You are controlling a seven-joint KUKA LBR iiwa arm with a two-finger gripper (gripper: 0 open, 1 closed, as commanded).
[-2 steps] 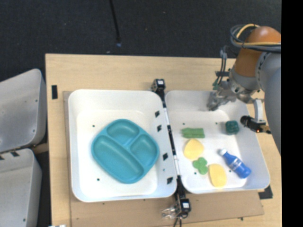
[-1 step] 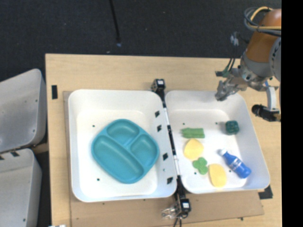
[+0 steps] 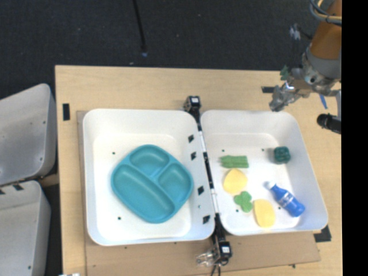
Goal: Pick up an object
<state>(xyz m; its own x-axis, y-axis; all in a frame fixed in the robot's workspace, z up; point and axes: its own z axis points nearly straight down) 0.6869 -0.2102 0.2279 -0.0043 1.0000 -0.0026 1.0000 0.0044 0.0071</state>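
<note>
Presently, the left bin [image 3: 92,154] on the counter [image 3: 144,85] holds 1 teal divided tray [image 3: 150,181]. The right bin [image 3: 299,137] holds a green block [image 3: 234,161], 2 yellow pieces [image 3: 234,181] [image 3: 264,213], a green clover shape [image 3: 244,200], a blue bottle [image 3: 285,199] and a dark green object [image 3: 281,154]. The hand [image 3: 280,101] hangs above that bin's far rim; whether it is apart or together cannot be told.

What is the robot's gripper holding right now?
Nothing. The gripper hangs above the far rim of the right bin, with no object between its fingers. The toys, like the blue bottle and dark green block, lie in the bin.
</note>
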